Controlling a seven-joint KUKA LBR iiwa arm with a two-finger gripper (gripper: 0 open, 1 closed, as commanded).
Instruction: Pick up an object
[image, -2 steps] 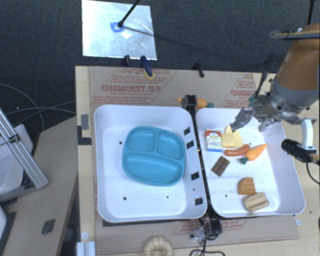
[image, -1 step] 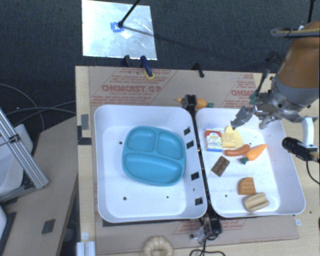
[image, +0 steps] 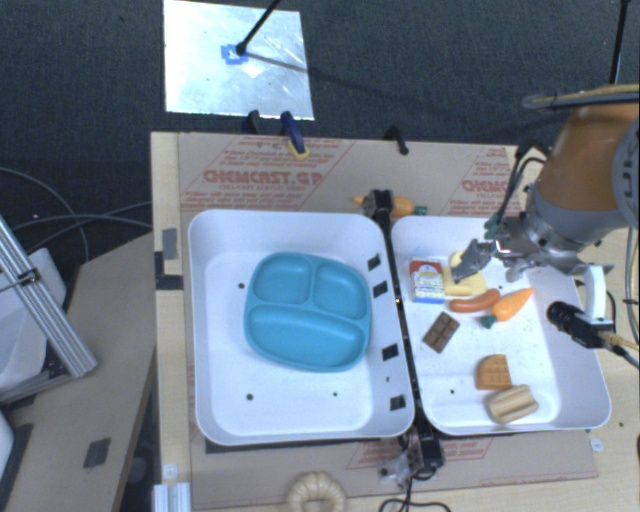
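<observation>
Two shallow white bins sit on my cardboard-topped bench (image: 330, 165), dark carpet behind. The left bin (image: 215, 300) carries a blue three-compartment plastic tray (image: 308, 310) at its middle. The right bin (image: 590, 395) carries a small red-and-white packet (image: 427, 279), a yellow banana piece (image: 462, 289), a red sausage (image: 474, 301), an orange carrot (image: 514, 304), a brown chocolate block (image: 440, 332), a tan cracker (image: 492, 372) and a bread roll (image: 511, 403) near its front edge. The gripper (image: 470, 262) hangs over the banana piece at the bin's far half; I cannot tell its finger state.
</observation>
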